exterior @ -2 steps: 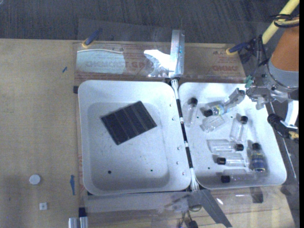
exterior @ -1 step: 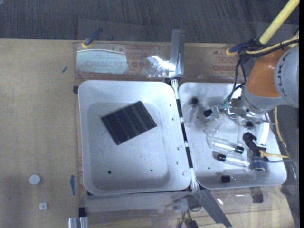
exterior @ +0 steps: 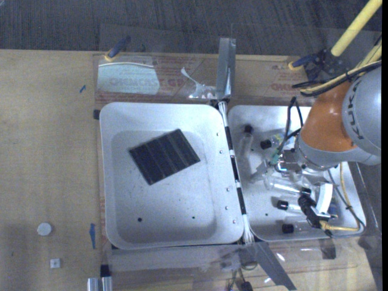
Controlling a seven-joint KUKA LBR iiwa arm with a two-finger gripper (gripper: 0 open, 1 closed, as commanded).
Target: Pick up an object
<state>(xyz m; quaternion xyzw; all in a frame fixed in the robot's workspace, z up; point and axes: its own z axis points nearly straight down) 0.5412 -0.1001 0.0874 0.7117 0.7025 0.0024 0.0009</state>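
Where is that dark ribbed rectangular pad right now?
The dark ribbed rectangular pad lies tilted in the upper middle of the left shallow white bin, well apart from the grey arm over the right bin.

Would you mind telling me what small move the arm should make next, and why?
Probably swing left toward the left bin. The dark ridged panel lies flat and alone there, while the arm hangs over the right bin, among small clear and black bits that look harder to grip.

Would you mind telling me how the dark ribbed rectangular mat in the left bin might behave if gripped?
The dark ribbed rectangular mat lies completely flat, so it is probably thin and hard to get under. Its ribbing suggests a flexible sheet that may droop if lifted by an edge. It looks light.
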